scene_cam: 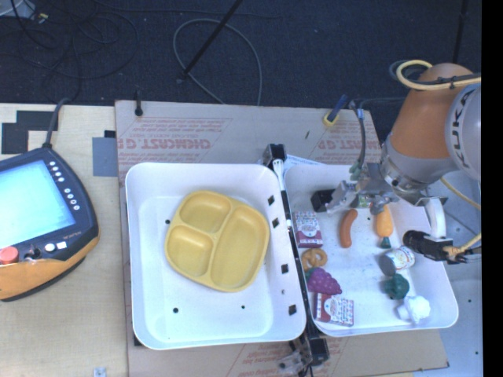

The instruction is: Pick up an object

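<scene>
Now the gripper (pixel 360 197) hovered low in the right bin (pixel 440 309), just beside the sausage (pixel 346 228); finger state impossible to tell. Around the sausage crowded a carrot (pixel 383 223), pretzel (pixel 313 257) and grapes (pixel 321 280).

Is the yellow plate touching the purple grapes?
Apart. The camera view shows the yellow plate in the left bin and the purple grapes in the right bin, with the bin walls between them.

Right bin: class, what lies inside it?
The right bin holds a sausage, pretzel, grapes, small packets and other toys. The gripper covers part of its far end.
</scene>
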